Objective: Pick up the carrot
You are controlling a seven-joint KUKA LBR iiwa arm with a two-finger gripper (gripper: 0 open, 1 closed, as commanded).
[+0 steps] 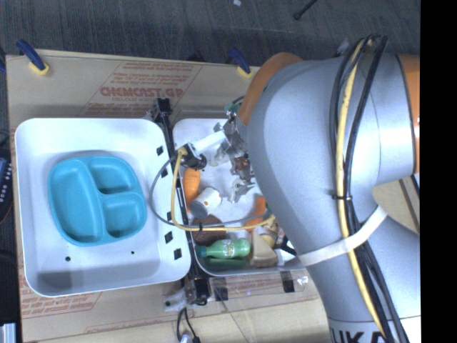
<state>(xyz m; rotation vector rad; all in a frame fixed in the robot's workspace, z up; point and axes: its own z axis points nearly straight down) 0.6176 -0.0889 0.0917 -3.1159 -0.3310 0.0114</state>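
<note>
The carrot [191,184], a short orange piece, lies in the right bin [187,130] close to its left wall. My gripper [240,168] hangs low over the middle of that bin, to the right of the carrot and apart from it. The big grey arm [321,156] covers the bin's right half and most of the gripper.
A blue divided plate [96,197] sits in the left bin [86,274]. Near the carrot lie a white object [209,196], a green bottle [226,249], a brown item [214,229] and another orange piece [259,206]. A yellow cable [176,191] loops over the wall between the bins.
</note>
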